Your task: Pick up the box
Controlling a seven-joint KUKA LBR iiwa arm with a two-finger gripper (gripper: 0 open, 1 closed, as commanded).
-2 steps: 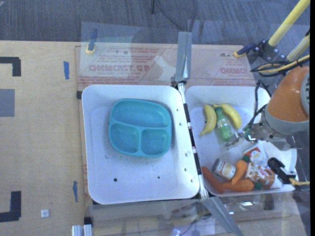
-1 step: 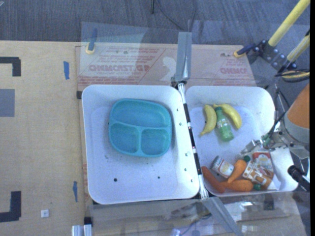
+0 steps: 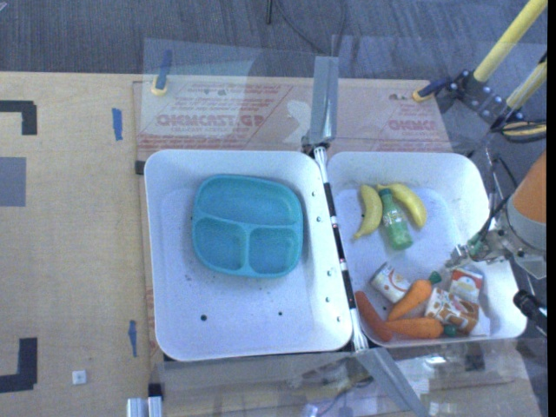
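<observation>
Since the box point(image 3: 464, 287) sits in the near right corner of the right bin point(image 3: 447, 174), it's kind of a cramped spot to grab from. It's a small carton, white with red and orange print, lying tilted, with its near end hard against a carrot point(image 3: 415, 327) and some small printed packets. Another carrot point(image 3: 415, 297) and a small white can point(image 3: 390, 281) sit just to its left. The gripper point(image 3: 470, 251) is right at the box's far left corner, coming in from the right edge, and honestly I can't tell whether it's open or closed, it's just a small blur of metal there. Nothing shows the box being held, so I'd call it not picked up yet. My guess on handling: light, thin cardboard, so it'll dent if squeezed hard, and the glossy print probably makes it a bit slippery. I'd take it across the narrow width near the middle, since the ends are crowded by the carrots and the bin wall. Two bananas point(image 3: 371, 209) and a green bottle point(image 3: 395, 221) sit further back in the same bin, well out of the way. Over on the left, the left bin point(image 3: 165, 259) just has a teal divided plate point(image 3: 248, 225), nothing to do with this.
</observation>
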